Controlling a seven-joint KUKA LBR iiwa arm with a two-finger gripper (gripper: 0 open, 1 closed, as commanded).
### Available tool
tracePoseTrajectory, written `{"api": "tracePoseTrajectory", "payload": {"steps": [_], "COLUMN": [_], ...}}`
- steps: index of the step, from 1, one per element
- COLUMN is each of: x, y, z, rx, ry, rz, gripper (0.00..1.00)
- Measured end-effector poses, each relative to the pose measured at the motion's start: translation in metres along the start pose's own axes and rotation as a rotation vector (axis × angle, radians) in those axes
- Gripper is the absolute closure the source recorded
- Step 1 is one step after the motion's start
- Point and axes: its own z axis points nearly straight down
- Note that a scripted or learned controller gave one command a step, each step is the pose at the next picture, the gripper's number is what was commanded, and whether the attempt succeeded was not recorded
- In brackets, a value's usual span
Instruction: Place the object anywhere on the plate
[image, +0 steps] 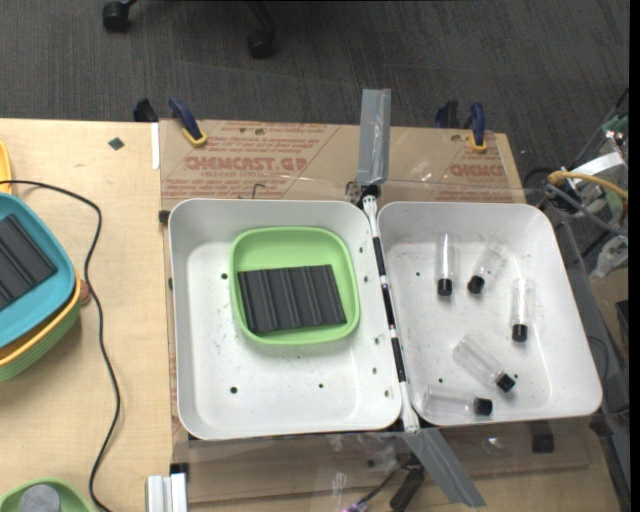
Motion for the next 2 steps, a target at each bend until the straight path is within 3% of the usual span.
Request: {"api": "tracePoseTrajectory", "payload": {"steps": [2], "x": [-0.0110], "y": [-0.0021], "z": [0.0025], "rx": [0.000], "ry": [-0.001], "rz": [0.000], "gripper": [0.00]}}
